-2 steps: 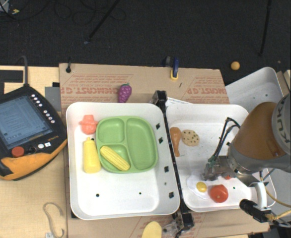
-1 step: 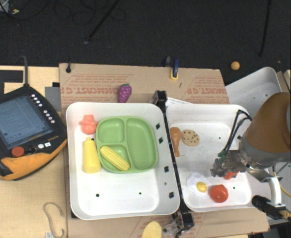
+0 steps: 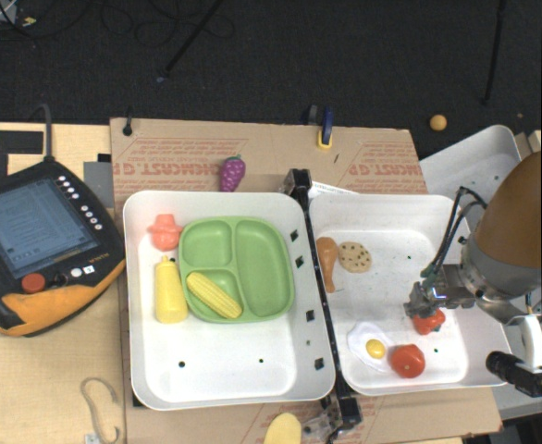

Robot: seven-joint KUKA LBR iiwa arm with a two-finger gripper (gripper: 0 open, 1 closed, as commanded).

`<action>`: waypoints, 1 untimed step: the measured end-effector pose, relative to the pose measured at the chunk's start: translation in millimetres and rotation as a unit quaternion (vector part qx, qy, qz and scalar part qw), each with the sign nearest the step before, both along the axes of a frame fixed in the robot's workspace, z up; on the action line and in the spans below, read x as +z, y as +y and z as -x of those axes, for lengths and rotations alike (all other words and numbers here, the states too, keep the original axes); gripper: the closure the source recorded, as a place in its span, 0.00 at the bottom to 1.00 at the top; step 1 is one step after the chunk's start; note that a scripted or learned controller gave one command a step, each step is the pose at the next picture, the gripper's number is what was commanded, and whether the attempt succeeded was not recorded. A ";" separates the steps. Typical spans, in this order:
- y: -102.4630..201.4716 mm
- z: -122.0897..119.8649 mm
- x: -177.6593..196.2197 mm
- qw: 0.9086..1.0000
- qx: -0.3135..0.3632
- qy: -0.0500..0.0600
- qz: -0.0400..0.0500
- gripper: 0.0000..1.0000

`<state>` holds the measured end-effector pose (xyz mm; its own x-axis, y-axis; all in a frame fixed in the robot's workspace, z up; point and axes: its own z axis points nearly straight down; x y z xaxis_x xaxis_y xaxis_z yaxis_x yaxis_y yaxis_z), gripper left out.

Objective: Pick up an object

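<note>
The gripper (image 3: 429, 309) is seen low in the right bin (image 3: 391, 213), directly over a small red object (image 3: 427, 322) that lies near the bin's right side. The dark fingers appear to be set on both sides of the object's upper part, but the view is small and shadowed there, so it cannot be told whether they are spread or already pressed on it. No lifted object is shown between them.

The step in hand is judged to be the grasp itself: the descent looks finished and the lift is not yet begun. For the next move, a firm closing on the red object is called for, and then a straight rise, so that the object is not pushed sideways.

Other things are placed close by in the same bin: a tomato (image 3: 407, 360) and a fried egg (image 3: 371, 345) near the front wall, a cookie (image 3: 354, 257) and a brown drumstick (image 3: 327, 260) further to the left. These are apart from the gripper and should not be touched during the lift.
</note>
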<state>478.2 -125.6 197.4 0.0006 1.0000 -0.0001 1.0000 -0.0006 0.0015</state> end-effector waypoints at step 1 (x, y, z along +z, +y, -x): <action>-0.8 -0.7 31.7 1.000 0.000 0.000 0.000 1.00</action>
<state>478.9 -126.4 229.1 0.0000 1.0000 0.0002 1.0000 0.0000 0.0011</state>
